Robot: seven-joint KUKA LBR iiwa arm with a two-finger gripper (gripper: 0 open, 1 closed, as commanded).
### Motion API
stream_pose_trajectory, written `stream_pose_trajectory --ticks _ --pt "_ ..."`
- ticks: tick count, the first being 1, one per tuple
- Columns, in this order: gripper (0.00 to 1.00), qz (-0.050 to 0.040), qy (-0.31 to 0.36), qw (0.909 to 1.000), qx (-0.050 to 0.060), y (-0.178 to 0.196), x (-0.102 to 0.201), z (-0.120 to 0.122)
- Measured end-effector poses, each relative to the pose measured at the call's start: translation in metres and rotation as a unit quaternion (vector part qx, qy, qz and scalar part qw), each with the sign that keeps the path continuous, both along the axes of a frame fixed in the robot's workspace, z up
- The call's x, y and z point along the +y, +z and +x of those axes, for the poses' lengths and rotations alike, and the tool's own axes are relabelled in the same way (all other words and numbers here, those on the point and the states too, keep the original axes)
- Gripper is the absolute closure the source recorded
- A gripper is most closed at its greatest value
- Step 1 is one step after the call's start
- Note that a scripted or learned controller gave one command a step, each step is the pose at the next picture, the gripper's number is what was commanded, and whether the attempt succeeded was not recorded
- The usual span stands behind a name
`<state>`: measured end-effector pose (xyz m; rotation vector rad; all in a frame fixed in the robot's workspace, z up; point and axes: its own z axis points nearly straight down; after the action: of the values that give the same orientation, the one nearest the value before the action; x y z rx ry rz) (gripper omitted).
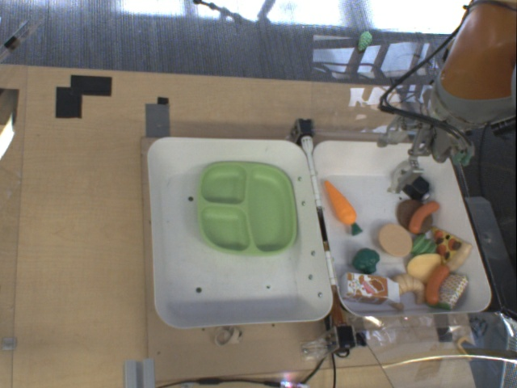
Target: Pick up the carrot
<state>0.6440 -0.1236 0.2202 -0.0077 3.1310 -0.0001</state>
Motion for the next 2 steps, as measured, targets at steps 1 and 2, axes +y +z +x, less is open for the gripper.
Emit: stream_pose_trajectory --ticks 1,2 --pt "0.0 -0.0015 0.072 0.9974 -0.005 -0.129 0.022 -0.006" --pt "0.0 0.0003 -0.046 0.999 -0.003 -0.13 0.023 -0.063"
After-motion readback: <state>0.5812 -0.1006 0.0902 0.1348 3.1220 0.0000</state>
